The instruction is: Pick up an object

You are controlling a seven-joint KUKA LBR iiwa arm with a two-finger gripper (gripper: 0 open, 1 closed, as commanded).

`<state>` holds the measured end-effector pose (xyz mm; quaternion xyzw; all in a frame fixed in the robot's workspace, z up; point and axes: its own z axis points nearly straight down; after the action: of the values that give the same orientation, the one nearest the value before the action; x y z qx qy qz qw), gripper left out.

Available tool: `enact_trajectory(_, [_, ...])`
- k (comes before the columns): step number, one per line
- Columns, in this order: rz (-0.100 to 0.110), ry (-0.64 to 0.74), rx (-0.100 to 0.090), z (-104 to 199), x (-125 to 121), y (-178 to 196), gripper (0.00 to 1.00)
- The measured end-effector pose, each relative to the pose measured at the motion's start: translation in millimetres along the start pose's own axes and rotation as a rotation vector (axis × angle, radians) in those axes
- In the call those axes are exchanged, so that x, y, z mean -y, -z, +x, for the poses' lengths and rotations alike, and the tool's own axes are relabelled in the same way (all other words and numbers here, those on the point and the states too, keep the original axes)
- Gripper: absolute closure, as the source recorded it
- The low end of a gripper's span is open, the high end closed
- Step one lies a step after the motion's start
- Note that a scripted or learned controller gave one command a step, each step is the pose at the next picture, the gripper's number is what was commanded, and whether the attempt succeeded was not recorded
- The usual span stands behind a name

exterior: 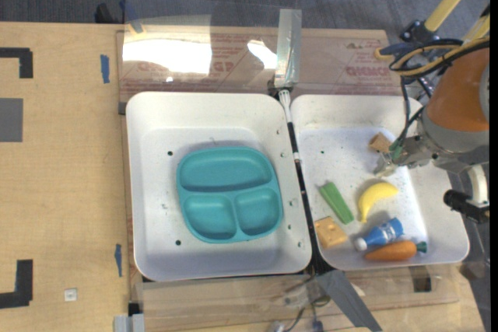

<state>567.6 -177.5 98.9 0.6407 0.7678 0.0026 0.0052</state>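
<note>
**Gripper low over right bin**

Hovered two-finger gripper at right of frame, just above curved yellow plastic banana in shallow white right bin. Finger state: cannot tell. Teal divided plastic plate in left white bin.

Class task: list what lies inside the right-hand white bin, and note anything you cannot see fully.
Inside the right bin: a green stick, a banana, a tan block, a blue-and-white bottle, a carrot and a small brown piece. The arm covers part of the bin's right side.
</note>
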Motion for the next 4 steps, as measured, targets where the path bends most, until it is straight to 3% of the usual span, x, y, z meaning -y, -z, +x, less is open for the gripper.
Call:
enact_trajectory(1, [0.002, 0.0, -0.001, 0, 0, -1, 0.0])
enact_trajectory(2, [0.004, 0.081, -0.002, 52, 27, -11, 0.0])
enact_trajectory(3, [-0.002, 0.079, 0.0, 51, 25, 0, 1.0])
enact_trajectory(4, [-0.003, 0.39, 0.001, 58, 70, -9, 1.0])
